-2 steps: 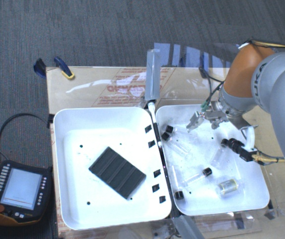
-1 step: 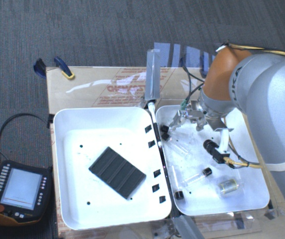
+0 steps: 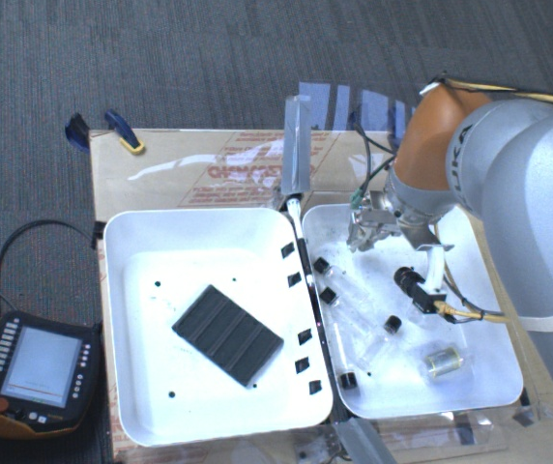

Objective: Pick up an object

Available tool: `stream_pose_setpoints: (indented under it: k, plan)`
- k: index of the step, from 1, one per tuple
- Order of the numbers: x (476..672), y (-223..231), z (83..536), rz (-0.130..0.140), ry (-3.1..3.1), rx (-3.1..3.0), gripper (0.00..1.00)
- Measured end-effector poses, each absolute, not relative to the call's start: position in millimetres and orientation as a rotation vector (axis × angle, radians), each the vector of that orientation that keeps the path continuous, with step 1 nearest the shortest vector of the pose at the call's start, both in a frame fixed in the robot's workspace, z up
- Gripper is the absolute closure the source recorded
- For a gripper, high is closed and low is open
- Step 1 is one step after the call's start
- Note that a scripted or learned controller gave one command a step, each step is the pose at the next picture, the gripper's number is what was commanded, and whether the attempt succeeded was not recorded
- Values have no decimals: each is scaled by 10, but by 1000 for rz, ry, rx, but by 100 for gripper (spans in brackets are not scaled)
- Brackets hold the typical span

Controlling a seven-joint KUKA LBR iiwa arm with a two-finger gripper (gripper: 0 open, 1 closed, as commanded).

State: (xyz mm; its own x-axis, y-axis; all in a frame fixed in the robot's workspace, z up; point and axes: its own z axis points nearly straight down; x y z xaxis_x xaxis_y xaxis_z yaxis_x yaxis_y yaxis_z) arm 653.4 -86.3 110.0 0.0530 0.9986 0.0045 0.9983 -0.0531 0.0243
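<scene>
Off the bench's left side, down on grey carpet (image 3: 160, 46), a handheld control screen (image 3: 37, 367) with a black cable (image 3: 25, 235) looping up from it. At the bench's far left corner, a blue-and-yellow clamp (image 3: 122, 131) gripping the cardboard sheet (image 3: 228, 167). Behind the bins, strips of blue tape (image 3: 339, 104).
</scene>
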Motion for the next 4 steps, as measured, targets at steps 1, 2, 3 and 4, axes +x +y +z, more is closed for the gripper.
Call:
stream_pose_setpoints:
  k: [1, 2, 3, 4]
  plan:
    - [6533, -863, 1099, 31, 2152, 2269, 0]
    - [6533, -865, 1177, 29, 2155, 2270, 100]
    - [6532, -864, 1176, 28, 2155, 2270, 0]
    - [6533, -867, 1258, 27, 2158, 2270, 100]
